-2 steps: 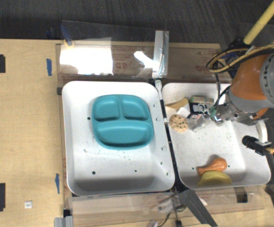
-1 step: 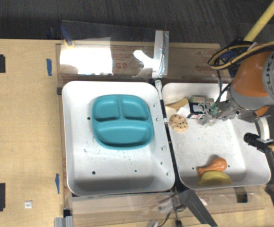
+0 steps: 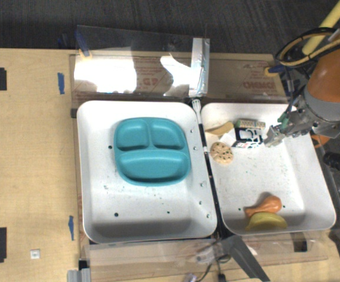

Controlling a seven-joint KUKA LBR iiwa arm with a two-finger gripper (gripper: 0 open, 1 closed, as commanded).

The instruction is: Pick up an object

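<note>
Where cardboard meets carpet, two white bins.

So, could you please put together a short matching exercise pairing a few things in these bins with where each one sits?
Things:
1. teal divided plate
2. round cookie
3. orange and yellow toy
4. claw

Places:
A. right bin, near its front edge
B. middle of the left bin
C. right bin, beside the divider between bins
D. above the right bin's far part

Pairs: 1-B, 2-C, 3-A, 4-D
</note>
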